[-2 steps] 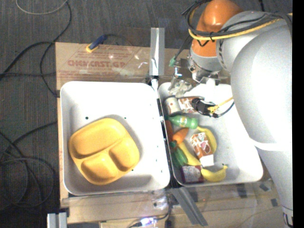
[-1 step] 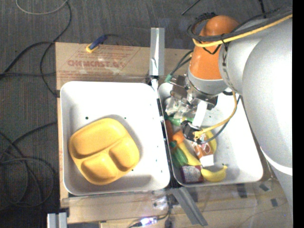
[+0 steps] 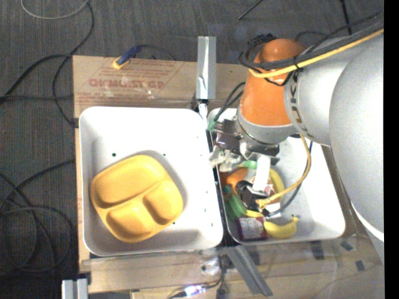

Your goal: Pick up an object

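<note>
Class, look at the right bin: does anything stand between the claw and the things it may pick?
Nothing visible does. The claw hangs low over the right bin's left side, just above an orange thing and a green thing. A banana and a red packet lie uncovered nearer the front. The wrist hides the claw's tip.

The grey arm (image 3: 349, 104) reaches in from the right edge of the bench and bulks over the far right corner of the right bin (image 3: 321, 210), its thick last link slanting toward the wall shared by the two bins. The orange band (image 3: 268, 98) above the wrist sits over the right bin's far left corner, with the wrist pointing almost straight down. Below it the gripper (image 3: 240, 167) hangs low inside the right bin, near its left wall, seen from above and largely hidden by the wrist.
</note>
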`<state>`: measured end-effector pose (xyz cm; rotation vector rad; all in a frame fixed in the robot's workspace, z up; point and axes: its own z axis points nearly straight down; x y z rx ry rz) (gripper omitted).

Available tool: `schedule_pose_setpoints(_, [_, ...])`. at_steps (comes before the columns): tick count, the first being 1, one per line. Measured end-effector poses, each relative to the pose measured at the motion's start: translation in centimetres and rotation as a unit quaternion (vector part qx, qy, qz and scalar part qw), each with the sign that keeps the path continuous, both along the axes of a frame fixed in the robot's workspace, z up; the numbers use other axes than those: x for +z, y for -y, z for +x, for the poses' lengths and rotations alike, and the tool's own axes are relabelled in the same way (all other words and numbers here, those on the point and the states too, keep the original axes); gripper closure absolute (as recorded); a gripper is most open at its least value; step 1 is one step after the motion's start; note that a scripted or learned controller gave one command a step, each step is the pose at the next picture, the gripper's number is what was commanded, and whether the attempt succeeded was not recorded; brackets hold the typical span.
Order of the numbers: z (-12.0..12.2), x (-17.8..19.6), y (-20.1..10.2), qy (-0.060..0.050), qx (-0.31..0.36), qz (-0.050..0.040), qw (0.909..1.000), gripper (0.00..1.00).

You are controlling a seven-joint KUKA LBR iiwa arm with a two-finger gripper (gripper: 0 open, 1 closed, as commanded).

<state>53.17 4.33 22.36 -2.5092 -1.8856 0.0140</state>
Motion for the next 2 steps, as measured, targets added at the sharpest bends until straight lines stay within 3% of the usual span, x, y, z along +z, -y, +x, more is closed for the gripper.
schedule_pose_setpoints(1, [-2.4, -0.2, -4.4, 0.0, -0.085, -0.0007, 0.9964, 1.0])
schedule_pose_setpoints(2, [-4.7, 7.3, 2.2, 0.001, -0.035, -0.0017, 0.9994, 1.0])
